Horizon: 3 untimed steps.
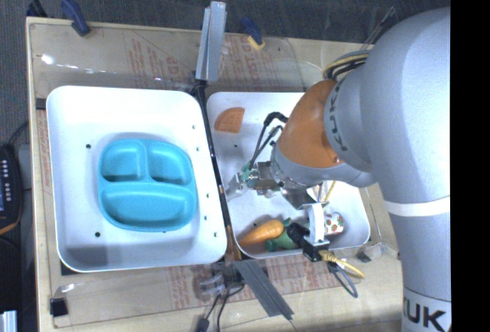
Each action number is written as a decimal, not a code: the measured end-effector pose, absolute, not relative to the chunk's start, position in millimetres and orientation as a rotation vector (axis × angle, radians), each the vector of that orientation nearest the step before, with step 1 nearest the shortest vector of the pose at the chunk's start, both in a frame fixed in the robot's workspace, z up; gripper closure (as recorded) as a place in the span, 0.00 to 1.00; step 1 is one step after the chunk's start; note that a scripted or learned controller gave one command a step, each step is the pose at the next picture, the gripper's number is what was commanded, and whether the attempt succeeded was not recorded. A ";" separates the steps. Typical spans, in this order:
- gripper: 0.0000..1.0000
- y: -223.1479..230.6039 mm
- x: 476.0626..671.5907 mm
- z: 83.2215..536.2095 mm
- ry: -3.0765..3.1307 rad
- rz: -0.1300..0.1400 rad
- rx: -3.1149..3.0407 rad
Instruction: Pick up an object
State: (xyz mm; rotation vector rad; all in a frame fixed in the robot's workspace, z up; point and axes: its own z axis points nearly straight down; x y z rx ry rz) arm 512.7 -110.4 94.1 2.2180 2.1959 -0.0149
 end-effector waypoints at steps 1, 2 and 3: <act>0.00 -115.6 562.1 92.5 2.222 -0.001 2.217; 0.00 -127.5 622.5 91.6 2.235 -0.002 2.211; 0.00 -113.8 657.0 92.2 2.231 -0.001 2.212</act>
